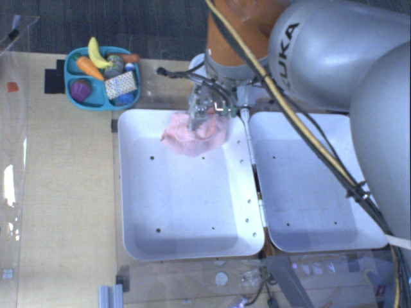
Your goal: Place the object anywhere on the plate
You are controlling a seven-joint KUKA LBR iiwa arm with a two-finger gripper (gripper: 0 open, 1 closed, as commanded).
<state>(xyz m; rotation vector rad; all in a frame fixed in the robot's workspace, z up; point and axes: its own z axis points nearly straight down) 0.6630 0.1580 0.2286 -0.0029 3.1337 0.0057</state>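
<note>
A pale pink, soft-edged round thing (pixel 187 140), possibly a plate, lies at the far end of the left bin (pixel 180 191). My gripper (pixel 204 113) hangs directly over its right part, touching or almost touching it, and hides that part. The grey arm with its orange band comes down from the upper right. Whether anything is between the gripper's tips is hidden by the wrist and blur.
A blue sectioned plate (pixel 76 102) sits on the wooden bench beyond the left bin's far left corner, holding a toy banana (pixel 97 54), a carrot (pixel 88 67), a purple piece (pixel 80 90) and a speckled block (pixel 121 83). The right bin (pixel 321 191) lies under the arm.
</note>
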